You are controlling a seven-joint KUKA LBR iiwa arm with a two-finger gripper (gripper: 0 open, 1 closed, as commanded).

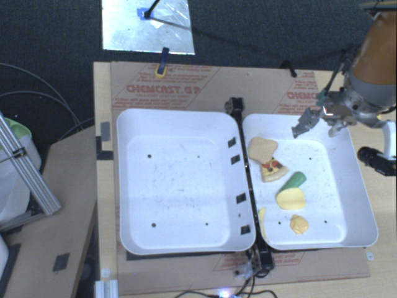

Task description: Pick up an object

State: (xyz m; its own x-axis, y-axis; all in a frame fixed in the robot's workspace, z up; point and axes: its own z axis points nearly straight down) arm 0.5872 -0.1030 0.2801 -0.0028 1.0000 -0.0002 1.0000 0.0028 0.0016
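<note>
You look down from one fixed camera above the bench [186, 79], tilted at a slant, far enough back to frame both white bins [180, 120]; the arm [378, 54] enters from your right.

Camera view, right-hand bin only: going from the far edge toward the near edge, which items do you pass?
Gripper over the far rim → tan bread slice → pizza slice → green piece → pale yellow piece → small orange-yellow piece.
</note>
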